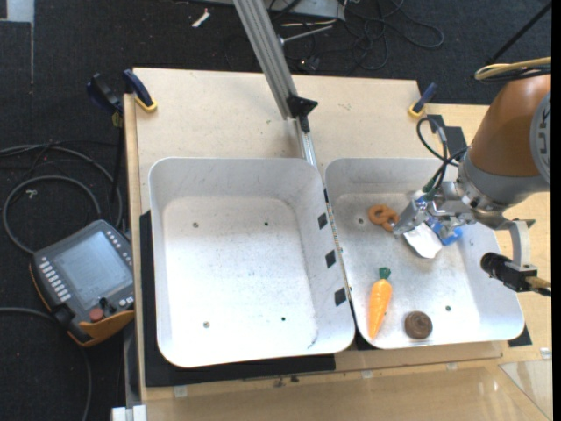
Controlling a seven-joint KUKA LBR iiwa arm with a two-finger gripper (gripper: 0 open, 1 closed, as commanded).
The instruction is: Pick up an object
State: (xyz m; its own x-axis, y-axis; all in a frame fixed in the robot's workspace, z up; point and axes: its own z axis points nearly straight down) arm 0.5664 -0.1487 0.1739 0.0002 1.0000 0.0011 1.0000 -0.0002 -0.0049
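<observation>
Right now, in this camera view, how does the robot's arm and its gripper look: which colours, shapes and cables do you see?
The arm is a thick rounded body, orange on top and grey below near the wrist. Black cables loop along its left side. The gripper is metallic silver with some blue parts. A black fitting sticks out beneath the wrist.

A robotics lab: teach pendant (pixel 83 274), loose cables (pixel 368 16) and clamped wooden bench (pixel 219 117)
</observation>
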